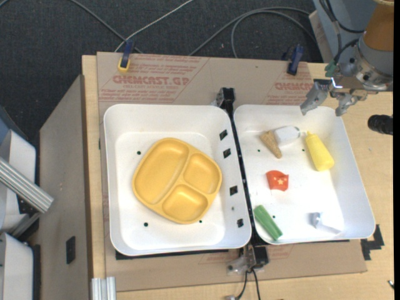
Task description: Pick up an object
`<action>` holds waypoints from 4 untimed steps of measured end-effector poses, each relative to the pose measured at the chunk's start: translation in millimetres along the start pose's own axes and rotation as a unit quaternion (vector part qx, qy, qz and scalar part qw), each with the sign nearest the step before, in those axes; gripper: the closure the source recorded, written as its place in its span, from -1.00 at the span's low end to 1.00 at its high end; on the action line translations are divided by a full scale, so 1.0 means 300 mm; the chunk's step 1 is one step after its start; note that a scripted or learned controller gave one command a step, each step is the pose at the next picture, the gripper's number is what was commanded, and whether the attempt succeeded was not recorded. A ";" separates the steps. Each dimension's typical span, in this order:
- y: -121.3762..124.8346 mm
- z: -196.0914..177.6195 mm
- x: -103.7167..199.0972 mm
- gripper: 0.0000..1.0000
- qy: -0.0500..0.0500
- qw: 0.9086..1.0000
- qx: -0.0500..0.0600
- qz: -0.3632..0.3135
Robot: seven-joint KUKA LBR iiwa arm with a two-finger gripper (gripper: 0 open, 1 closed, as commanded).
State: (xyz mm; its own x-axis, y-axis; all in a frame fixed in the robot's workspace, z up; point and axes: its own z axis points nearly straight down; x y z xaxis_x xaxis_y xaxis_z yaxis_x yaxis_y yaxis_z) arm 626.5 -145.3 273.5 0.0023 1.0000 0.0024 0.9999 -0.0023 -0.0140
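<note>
Gripper (327, 97): fingers spread, holding nothing, above the right bin's (356, 186) far edge.
Objects: yellow bottle (319, 151), cone (271, 142), red piece (277, 180) (all lying in that bin).
Progress: nothing picked yet; descent and grasp remain.

Colours we see across the two white bins

We find a yellow divided plate (177, 180) in the left white bin (119, 167); in the right white bin (353, 186) we see a yellow bottle (319, 151), a tan cone (271, 143) with a white top, a red piece (278, 180) flecked with pale spots, a green stick (267, 222) and a small grey-white item (317, 220). The worktop (187, 77) is brown cardboard with faded red lettering, held by blue clamps (125, 60). The arm (375, 24) shows grey with an orange band.
</note>
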 end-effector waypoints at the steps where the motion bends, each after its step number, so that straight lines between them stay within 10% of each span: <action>1: 0.006 -0.028 0.002 -1.00 -0.001 1.000 -0.007 -0.001; 4: 0.021 0.563 0.030 -1.00 0.000 1.000 -0.005 -0.002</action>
State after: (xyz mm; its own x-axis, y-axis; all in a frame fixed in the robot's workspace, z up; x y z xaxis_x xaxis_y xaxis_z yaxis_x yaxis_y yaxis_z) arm 630.5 -135.8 104.4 -0.0013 1.0000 0.0017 1.0000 0.0013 -0.0046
